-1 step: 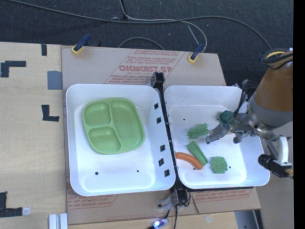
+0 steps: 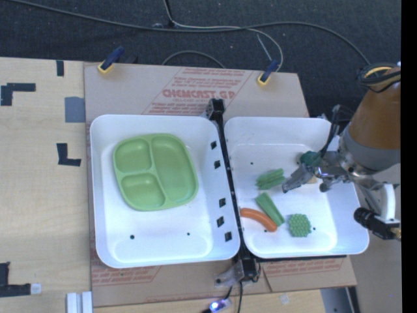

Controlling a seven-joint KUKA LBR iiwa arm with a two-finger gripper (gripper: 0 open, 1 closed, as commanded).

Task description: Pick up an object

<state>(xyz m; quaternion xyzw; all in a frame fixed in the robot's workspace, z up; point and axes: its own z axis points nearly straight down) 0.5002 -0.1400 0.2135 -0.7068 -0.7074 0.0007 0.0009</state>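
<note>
The right bin (image 2: 260,130) holds several small toys: a ridged green pod (image 2: 269,178), a flat green stick (image 2: 268,208), an orange carrot-like piece (image 2: 258,218) and a bumpy green ball (image 2: 299,225). A small dark-green piece (image 2: 308,157) lies close to the arm's wrist. My gripper (image 2: 309,183) hangs low over the right half of this bin, just right of the ridged pod. Its fingers (image 2: 292,182) stand apart and open, with only white bin floor between them. No toy is held.
The left bin (image 2: 104,194) carries a green divided plate (image 2: 155,171). A black divider (image 2: 225,175) runs between the bins. Yellow clamps (image 2: 111,60) pin the cardboard at the back, and cables cross the dark floor behind.
</note>
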